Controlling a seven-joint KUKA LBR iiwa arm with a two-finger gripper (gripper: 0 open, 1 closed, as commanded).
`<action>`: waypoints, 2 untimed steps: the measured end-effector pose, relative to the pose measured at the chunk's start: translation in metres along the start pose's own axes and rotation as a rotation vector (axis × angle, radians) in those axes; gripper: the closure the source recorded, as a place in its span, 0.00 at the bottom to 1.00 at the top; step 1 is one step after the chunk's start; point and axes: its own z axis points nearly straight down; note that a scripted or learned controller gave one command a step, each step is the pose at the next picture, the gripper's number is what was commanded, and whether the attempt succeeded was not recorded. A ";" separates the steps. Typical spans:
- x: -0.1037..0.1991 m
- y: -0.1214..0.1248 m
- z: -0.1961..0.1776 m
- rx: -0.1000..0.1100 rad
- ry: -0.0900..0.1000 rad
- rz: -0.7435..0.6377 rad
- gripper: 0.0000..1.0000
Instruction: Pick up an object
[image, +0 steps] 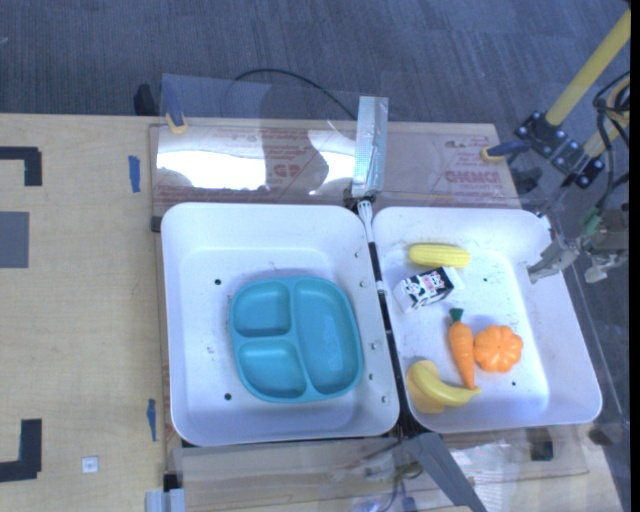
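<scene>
Two white bins sit side by side. The left bin (190, 250) holds a teal divided plate (295, 338) lying flat in the middle, likely a drop spot and not a target. The right bin (520, 395) holds all the loose items, so a pick would happen there.

A corn cob (438, 256) lies near the back wall, and a small black-and-white carton (428, 287) sits just in front of it. A carrot (460, 348) lies lengthwise, touching an orange pumpkin (498, 348) on its right. A banana (438, 387) curls at the near left corner, its tip close to the carrot end.

The gripper (560, 258) hangs at the right bin's far right edge, over the rim and well apart from every item. Its state: cannot tell, too blurred and small. It holds nothing that I can see.

Judgement: the pick is not started. The corn and carton stand free, so they are easier grabs. The carrot and pumpkin touch, so one may nudge the other.
</scene>
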 end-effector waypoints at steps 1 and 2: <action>0.024 -0.057 0.115 0.004 0.003 -0.248 0.00; 0.071 -0.032 0.170 -0.016 -0.005 -0.282 0.00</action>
